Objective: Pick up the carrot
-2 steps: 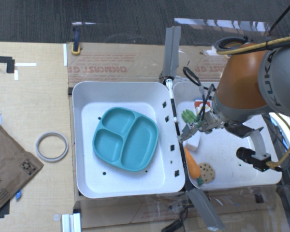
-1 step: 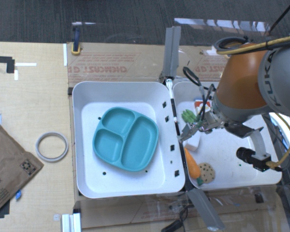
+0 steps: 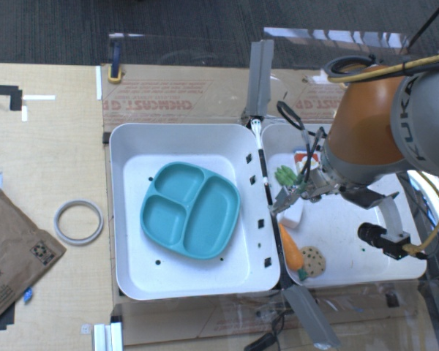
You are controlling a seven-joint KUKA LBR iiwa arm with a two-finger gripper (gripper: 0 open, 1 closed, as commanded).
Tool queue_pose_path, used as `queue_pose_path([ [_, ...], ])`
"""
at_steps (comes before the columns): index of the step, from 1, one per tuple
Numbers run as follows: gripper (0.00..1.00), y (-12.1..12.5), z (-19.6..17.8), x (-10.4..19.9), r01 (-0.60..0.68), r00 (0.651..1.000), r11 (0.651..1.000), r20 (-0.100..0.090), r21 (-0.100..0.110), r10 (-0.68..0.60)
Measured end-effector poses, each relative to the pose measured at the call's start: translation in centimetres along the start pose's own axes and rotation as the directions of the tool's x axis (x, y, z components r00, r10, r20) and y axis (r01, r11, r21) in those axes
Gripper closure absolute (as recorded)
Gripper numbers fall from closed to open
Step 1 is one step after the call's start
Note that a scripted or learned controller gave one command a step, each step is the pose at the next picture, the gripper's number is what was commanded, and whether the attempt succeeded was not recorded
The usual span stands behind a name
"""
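Note:
The orange carrot (image 3: pixel 291 251) lies along the left wall of the right bin (image 3: pixel 373 269), near its front corner, green tip toward the front. My gripper (image 3: pixel 287 199) hangs just behind the carrot, over a white block (image 3: pixel 291 216). The arm's orange band and grey wrist cover most of the bin's back half. Nothing shows between the fingers.
A round cookie (image 3: pixel 312 260) lies right beside the carrot. A green leafy piece (image 3: pixel 285 175) sits farther back by the left wall. The left bin (image 3: pixel 124 196) holds a teal divided plate (image 3: pixel 190 209). A tape ring (image 3: pixel 78 221) lies on the bench at left.

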State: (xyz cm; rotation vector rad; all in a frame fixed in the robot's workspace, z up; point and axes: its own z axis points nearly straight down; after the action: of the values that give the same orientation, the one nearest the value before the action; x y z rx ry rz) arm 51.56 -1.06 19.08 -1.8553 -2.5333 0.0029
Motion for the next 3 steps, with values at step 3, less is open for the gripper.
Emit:
queue_pose_path([
  [3,0.00,0.00,0.00,0.00,0.000,1.000,1.000,0.000,0.000,0.000],
])
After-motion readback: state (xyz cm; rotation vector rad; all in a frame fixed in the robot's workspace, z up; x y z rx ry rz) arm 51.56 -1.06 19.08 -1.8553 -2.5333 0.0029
